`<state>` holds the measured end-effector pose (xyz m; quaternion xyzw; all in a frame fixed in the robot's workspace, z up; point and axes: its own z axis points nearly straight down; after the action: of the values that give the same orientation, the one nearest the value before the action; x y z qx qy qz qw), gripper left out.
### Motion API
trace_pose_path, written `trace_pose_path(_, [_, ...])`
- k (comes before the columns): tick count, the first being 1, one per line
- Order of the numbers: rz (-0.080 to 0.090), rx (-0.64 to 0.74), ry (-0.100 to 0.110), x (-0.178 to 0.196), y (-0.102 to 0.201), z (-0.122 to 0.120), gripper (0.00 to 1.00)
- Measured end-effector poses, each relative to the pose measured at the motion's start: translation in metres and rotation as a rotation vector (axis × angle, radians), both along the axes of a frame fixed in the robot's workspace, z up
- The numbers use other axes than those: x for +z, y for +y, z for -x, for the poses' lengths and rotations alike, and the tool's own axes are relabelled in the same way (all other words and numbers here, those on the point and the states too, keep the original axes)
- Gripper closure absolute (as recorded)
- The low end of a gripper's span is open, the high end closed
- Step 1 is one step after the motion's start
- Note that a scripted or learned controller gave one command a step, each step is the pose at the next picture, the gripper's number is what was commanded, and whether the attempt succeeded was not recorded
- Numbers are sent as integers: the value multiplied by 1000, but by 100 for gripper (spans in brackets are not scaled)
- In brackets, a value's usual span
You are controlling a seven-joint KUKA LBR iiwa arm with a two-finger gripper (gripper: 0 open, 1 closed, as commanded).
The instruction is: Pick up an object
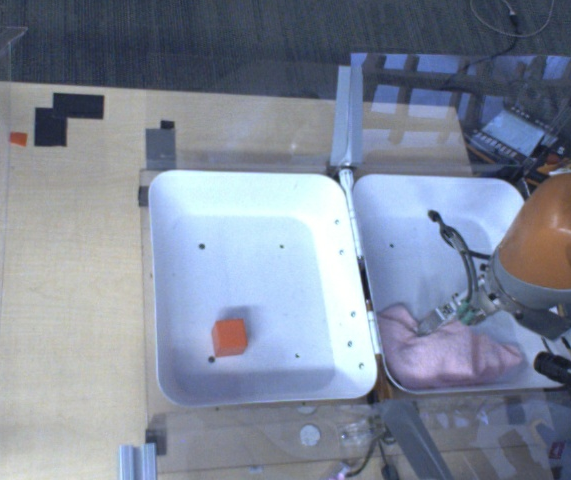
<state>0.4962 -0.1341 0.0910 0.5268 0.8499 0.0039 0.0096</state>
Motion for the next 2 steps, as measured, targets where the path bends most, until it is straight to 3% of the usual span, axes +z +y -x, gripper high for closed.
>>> trace_pose_path(1, [-4, -220, 0, 0, 41, -16, 0])
trace_pose_path(2, [-8, -389, 4, -1, 37, -64, 0])
